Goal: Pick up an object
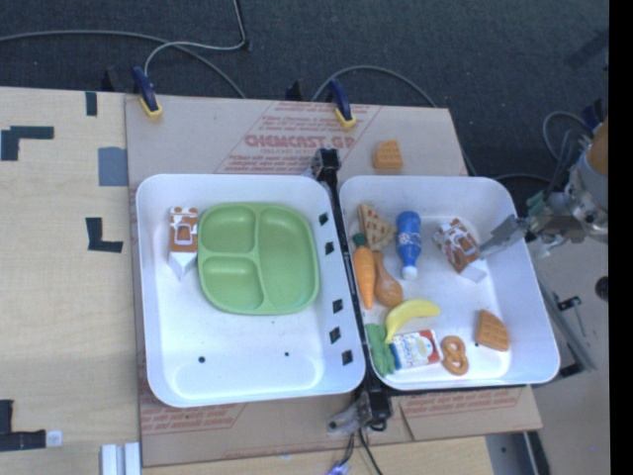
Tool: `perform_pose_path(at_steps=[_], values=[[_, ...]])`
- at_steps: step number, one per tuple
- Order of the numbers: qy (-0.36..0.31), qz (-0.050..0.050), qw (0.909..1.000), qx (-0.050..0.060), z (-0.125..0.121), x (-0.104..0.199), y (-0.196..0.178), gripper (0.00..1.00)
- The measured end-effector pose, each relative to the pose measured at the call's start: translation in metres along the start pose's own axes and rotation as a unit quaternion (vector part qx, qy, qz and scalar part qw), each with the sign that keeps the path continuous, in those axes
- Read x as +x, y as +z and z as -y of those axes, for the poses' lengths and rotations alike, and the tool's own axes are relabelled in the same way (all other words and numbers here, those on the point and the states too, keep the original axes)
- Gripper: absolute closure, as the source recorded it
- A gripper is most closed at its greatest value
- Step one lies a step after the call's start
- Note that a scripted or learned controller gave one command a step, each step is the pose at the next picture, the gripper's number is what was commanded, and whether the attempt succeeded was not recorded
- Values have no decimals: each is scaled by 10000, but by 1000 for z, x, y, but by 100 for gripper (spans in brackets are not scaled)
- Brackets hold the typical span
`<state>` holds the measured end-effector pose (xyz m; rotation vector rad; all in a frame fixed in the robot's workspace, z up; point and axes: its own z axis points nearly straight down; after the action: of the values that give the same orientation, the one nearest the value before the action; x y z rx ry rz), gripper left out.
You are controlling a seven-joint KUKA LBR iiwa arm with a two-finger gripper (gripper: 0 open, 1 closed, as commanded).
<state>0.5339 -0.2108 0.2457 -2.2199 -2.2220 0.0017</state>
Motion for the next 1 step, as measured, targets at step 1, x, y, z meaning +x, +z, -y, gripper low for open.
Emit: perform_pose_path(at_steps=[1], values=[[-9, -11, 10000, 12, -37, 78, 77, 0]])
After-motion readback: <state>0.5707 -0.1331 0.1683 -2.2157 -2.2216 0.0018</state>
